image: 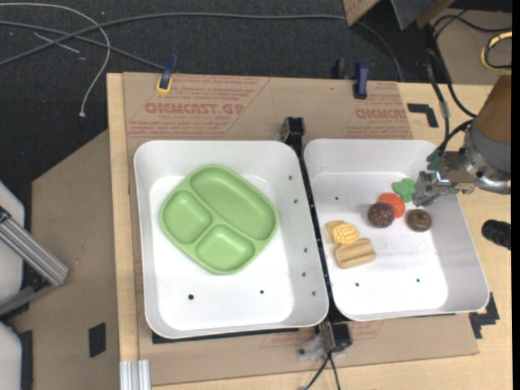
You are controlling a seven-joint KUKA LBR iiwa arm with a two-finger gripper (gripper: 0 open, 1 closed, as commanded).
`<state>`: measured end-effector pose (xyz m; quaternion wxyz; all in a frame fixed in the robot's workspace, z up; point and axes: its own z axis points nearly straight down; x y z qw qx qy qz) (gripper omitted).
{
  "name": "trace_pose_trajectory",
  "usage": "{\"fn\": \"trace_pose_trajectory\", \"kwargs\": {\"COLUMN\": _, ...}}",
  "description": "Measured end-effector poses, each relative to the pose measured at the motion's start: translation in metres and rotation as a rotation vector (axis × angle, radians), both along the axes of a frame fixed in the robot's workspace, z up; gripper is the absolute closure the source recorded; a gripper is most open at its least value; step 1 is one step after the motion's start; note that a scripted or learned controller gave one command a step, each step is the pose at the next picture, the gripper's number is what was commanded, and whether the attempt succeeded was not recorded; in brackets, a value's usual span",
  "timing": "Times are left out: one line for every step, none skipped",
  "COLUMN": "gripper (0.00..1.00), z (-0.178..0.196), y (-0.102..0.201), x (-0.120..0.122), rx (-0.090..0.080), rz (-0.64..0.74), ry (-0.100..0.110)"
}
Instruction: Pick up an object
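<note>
The right bin [398, 299] holds several small food toys. A dark brown ball [379, 214] lies beside a red tomato-like piece [394, 204], with a green leafy piece [404, 188] just behind them. A brown donut [418, 220] rests to their right. A yellow corn piece [344, 233] and a tan bread-like piece [355, 254] lie nearer the bin's left side. My gripper [426, 188] hangs at the bin's right edge, close above the green piece and the donut. Nothing shows between its fingers.
The left bin [162, 299] holds a green three-part plate [218, 218]. A black clip [292, 128] sits at the top of the divider between the bins. Cables lie on the dark floor behind the bench.
</note>
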<state>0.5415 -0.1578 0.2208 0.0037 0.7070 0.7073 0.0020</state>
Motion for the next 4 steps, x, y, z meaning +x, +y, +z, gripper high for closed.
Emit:
{"fn": "trace_pose_trajectory", "kwargs": {"gripper": 1.00, "z": 0.054, "y": 0.000, "x": 0.001, "rx": 0.000, "rz": 0.001, "ry": 0.001}}
{"fn": "trace_pose_trajectory", "kwargs": {"gripper": 1.00, "z": 0.039, "y": 0.054, "x": 0.001, "rx": 0.005, "rz": 0.005, "ry": 0.010}}
{"fn": "trace_pose_trajectory", "kwargs": {"gripper": 1.00, "z": 0.024, "y": 0.102, "x": 0.006, "rx": 0.006, "rz": 0.005, "ry": 0.011}}
{"fn": "trace_pose_trajectory", "kwargs": {"gripper": 1.00, "z": 0.028, "y": 0.150, "x": 0.015, "rx": 0.004, "rz": 0.006, "ry": 0.006}}
